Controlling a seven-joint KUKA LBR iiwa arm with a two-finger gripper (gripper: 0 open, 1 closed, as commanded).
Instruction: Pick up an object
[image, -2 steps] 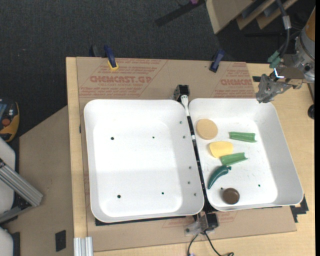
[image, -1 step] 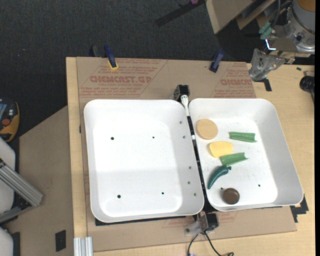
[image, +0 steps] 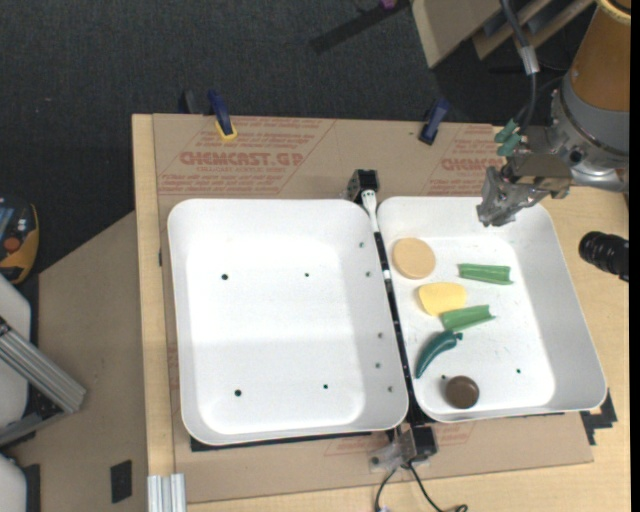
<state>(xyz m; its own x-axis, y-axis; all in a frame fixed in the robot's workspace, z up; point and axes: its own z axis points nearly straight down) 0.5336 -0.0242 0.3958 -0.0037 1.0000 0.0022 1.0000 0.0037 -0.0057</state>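
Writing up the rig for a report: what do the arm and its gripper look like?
The arm is grey metal with an orange band above the wrist. Dark cables run down to a boxy grey wrist block with teal fittings. The gripper is small, grey and metallic.

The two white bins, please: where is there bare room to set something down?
The left bin is bare across its floor. In the right bin, free floor lies along the right wall. Its left half is crowded: tan disc, yellow piece, green pieces, brown ball.

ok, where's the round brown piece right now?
The round brown piece lies in the right white bin, near its front edge, just below the dark teal curved pepper-shaped piece.
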